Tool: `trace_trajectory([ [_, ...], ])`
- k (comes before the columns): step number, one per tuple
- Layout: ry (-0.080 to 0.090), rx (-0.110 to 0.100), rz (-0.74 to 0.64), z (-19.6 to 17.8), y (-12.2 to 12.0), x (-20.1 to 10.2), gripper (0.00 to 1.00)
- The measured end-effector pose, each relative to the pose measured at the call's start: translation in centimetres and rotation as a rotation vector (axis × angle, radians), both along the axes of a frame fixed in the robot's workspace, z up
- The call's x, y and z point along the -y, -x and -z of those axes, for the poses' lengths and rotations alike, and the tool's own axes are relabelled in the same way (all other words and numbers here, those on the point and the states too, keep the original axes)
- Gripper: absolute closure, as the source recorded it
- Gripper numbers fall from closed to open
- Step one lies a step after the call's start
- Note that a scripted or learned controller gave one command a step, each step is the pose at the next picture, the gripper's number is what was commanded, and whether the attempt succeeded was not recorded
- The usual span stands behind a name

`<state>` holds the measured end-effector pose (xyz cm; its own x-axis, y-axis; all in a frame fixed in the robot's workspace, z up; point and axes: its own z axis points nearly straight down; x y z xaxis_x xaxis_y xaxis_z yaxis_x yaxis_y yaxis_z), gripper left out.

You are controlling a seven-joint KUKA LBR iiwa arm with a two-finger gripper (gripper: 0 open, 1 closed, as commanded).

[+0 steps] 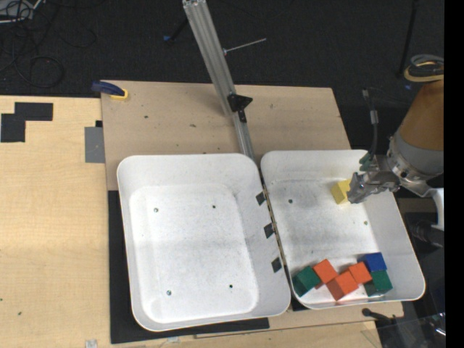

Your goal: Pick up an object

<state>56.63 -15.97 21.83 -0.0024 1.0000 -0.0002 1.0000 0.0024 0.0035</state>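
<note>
Partly hidden behind my gripper [360, 189], whose finger state I cannot tell, a yellow block [341, 191]; coloured blocks [344, 276] cluster nearer the camera.

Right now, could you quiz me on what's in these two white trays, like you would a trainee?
1. True or false: the yellow block lies apart from the other blocks.
2. Which bin holds all the blocks: A) left bin, B) right bin?
3. Fill in: the block cluster sits at the right bin's ____ edge (near or far from the camera).

Key: 1 true, it lies beside the gripper; 2 B; 3 near.
</note>
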Motion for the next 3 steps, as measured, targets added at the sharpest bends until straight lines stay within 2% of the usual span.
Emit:
trace_trajectory([
  [1,0.000,-0.003,0.000,-1.8,0.0,0.1,1.00],
  [2,-0.002,-0.004,-0.003,-1.5,-1.8,-5.8,1.00],
  [3,-0.003,-0.004,-0.003,-2.0,-2.4,-11.7,1.00],
])
